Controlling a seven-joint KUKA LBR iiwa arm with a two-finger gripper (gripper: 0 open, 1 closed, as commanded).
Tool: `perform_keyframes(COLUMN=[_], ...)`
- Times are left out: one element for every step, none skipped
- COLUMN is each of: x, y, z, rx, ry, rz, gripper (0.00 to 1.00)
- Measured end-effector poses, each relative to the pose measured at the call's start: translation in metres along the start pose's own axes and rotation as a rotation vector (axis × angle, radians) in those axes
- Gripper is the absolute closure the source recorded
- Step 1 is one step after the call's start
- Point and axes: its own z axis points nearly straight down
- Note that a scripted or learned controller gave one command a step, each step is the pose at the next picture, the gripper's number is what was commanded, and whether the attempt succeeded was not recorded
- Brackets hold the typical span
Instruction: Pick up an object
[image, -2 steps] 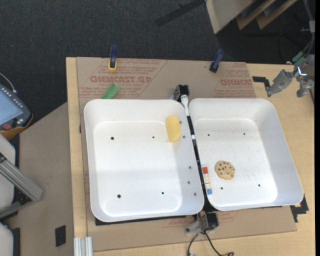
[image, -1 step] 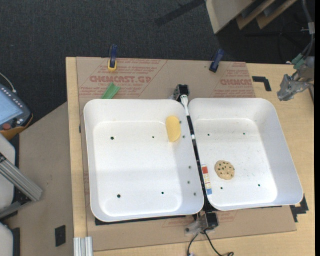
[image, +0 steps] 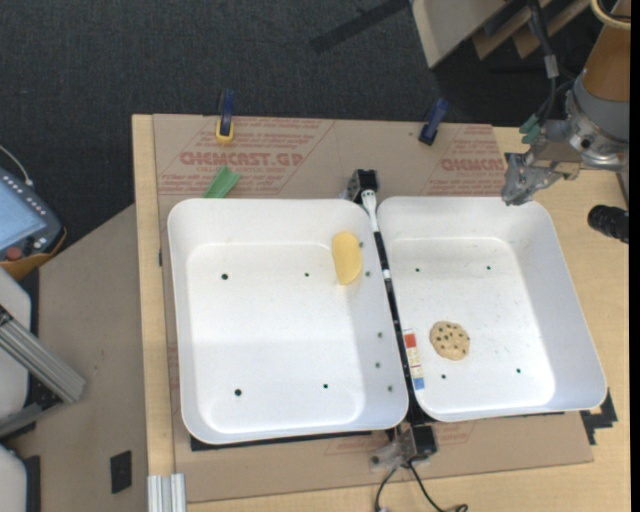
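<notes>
Two bins: cookie (image: 450, 340) in the right, yellow piece (image: 346, 258) in the left; claw (image: 520, 190) above the far rim, grip unclear.

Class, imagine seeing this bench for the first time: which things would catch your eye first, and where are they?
A yellow piece lies near the left bin's upper right corner. A speckled cookie sits in the right bin. The gripper hangs above that bin's far rim.
</notes>
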Motion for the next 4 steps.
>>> perform_keyframes(x=[0.023,0.085,0.141,0.181], y=[-0.024,-0.055,-0.084,-0.078], z=[-0.069,-0.037,-0.025,-0.035], rx=[-0.014,0.001,0.000,-0.007], ry=[-0.004,0.001,-0.001,-0.002], rz=[0.002,-0.001,0.000,0.000], gripper=[1.00,1.00,1.00,1.00])
